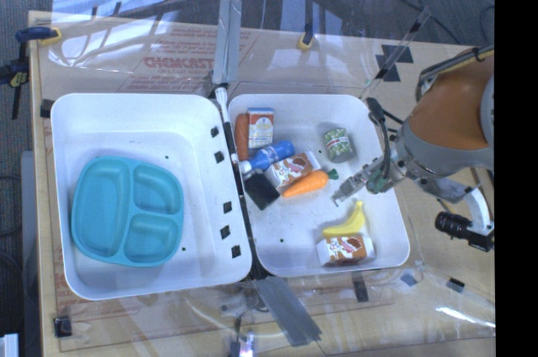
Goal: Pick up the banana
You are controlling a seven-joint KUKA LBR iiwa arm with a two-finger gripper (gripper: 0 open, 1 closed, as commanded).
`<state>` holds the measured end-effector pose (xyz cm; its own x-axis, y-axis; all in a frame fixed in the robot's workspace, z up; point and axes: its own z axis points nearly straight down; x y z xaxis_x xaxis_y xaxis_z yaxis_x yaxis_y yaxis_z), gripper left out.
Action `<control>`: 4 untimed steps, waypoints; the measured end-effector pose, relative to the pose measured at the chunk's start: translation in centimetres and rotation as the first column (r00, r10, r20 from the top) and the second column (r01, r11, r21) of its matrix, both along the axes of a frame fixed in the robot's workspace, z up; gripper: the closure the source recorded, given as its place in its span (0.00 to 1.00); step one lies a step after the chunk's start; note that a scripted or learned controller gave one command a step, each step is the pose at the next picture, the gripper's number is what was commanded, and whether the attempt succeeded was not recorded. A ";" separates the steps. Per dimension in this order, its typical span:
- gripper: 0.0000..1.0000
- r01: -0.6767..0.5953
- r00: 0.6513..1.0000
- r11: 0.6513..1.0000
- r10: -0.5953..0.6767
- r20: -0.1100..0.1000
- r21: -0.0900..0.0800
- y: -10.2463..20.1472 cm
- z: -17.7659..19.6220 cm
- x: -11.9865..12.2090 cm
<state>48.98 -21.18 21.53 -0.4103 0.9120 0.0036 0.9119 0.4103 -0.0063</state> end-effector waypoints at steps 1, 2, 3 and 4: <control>0.00 -0.001 1.000 1.000 0.001 0.000 0.000 0.0 0.0 0.0; 0.00 -0.014 1.000 1.000 0.014 0.001 0.001 0.1 0.0 0.0; 0.00 -0.021 1.000 1.000 0.021 0.004 -0.001 0.0 -0.2 0.7; 0.00 -0.054 0.999 0.999 0.054 0.001 0.002 0.2 1.0 -0.9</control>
